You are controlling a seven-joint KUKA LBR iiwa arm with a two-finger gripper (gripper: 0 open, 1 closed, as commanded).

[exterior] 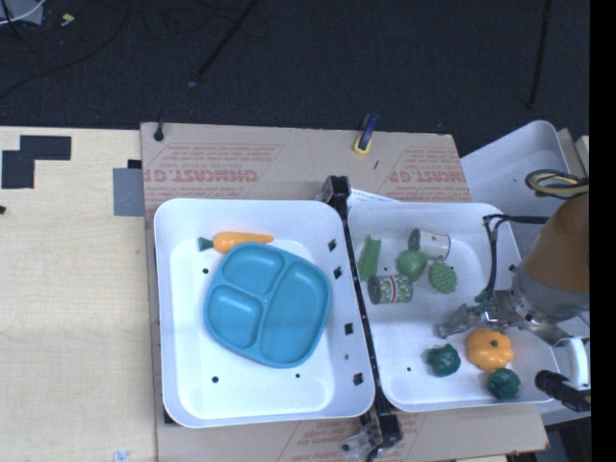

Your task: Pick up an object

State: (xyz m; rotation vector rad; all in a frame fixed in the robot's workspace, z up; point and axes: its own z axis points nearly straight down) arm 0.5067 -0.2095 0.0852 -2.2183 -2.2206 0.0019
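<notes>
The pincer hovers just above the orange pumpkin, seemingly spread open and gripping nothing.

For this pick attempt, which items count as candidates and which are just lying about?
In play: the gripper; round orange pumpkin-like toy beside it; dark green toy; small labelled can.

Lying about: blue three-compartment plastic plate; orange toy carrot; blue-and-yellow clamp.

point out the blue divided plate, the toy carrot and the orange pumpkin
blue divided plate (268,303), camera view, on the ridge where its compartments meet.
toy carrot (243,242), camera view, mid orange body.
orange pumpkin (489,349), camera view, middle of its top side.
</notes>
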